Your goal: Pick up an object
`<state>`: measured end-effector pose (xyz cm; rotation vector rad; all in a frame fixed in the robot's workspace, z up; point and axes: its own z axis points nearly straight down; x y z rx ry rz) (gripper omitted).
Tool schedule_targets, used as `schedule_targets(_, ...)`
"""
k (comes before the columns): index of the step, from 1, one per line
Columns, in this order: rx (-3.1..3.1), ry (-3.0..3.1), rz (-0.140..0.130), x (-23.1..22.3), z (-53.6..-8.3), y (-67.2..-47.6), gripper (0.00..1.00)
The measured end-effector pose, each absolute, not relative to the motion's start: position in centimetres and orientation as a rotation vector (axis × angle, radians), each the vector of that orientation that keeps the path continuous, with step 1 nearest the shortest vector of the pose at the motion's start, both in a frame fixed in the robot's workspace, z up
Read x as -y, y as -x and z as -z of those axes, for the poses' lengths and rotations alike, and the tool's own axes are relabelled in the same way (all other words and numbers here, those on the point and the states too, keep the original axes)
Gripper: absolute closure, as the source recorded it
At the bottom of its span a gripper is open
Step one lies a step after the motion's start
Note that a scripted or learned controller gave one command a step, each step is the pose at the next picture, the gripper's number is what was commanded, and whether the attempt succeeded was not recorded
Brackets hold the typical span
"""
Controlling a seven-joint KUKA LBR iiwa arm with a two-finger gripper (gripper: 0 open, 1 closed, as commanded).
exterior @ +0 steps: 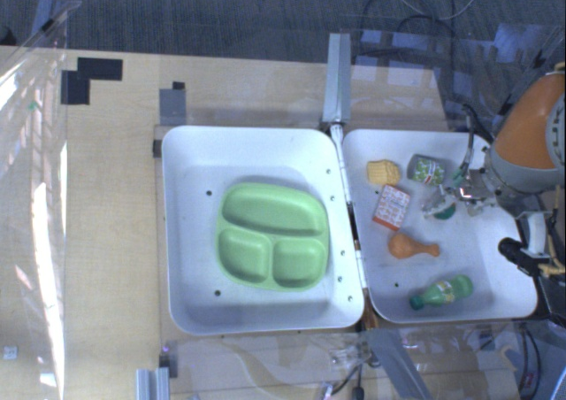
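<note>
Where bins number two, one green tray, five small items, end effector state unclear

Bright, even light — glare streaks at left.

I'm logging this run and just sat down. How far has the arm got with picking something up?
Nothing looks picked yet. The gripper is low in the right bin, beside the green packet; I can't tell whether it holds anything. The yellow piece, red-and-white packet, toy drumstick and green bottle lie on the bin floor. The green divided tray sits in the left bin. Grasping and lifting remain.
</note>
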<state>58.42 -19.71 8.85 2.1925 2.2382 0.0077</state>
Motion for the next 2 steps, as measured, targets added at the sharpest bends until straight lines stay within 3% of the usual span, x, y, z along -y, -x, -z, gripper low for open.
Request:
schedule_targets(1, -2.236, -2.184, -0.016, 19.6, -10.1, -58.8, 1.0)
schedule_targets(2, -2.114, -2.314, -0.008, 13.1, -22.4, -57.8, 1.0)
